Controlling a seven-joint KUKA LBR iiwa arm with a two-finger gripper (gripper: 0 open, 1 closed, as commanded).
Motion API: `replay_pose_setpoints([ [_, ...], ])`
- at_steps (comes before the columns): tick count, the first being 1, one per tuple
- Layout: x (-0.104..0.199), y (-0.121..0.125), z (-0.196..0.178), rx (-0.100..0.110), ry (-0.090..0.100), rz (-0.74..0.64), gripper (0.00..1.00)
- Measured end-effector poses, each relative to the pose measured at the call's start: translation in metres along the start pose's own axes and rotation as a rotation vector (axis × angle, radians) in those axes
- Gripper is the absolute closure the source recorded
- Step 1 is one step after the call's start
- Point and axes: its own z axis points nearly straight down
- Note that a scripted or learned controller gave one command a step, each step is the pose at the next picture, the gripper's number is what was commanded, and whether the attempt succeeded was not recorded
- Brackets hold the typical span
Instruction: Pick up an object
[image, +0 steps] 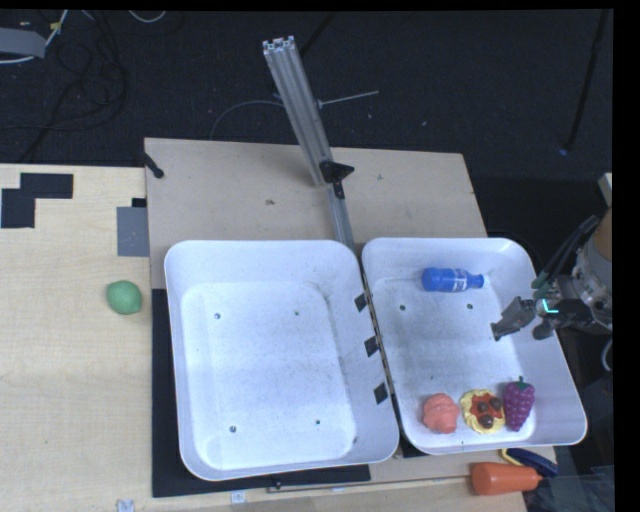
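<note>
Blue bottle (452, 279) lying on its side near the far wall of the right bin (440, 355), well apart from the three toys bunched in the near corner: pink lump (439, 412), yellow flower-like piece (484, 410), purple grapes (518, 402), the last two touching. Left bin (262, 360) beside it. Tool (522, 318) poised over the right rim of the right bin, between bottle and cluster, nothing between the fingers; open or closed, cannot tell from this slant.

Likely trouble if going for the bottle: round body, prone to roll away under a finger set off-centre, or to skid against the far wall and leave no room for the outer finger. Likely trouble if going for the cluster: fingers landing across two toys at once, wedging on grapes and flower together, or shoving the pink lump into the bin wall. Risk too of clipping the rim on the way down, given the start so close to the edge. Green ball (124, 297) and orange piece (505, 478) out on the worktop (60, 330), outside both bins, probably poor targets.
</note>
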Motion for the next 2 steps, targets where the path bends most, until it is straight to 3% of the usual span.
replay_pose_setpoints([
  [1,0.0,0.0,0.0,0.0,0.0,0.0,0.0],
  [2,0.006,0.002,0.044,0.004,0.001,-0.001,0.0],
])
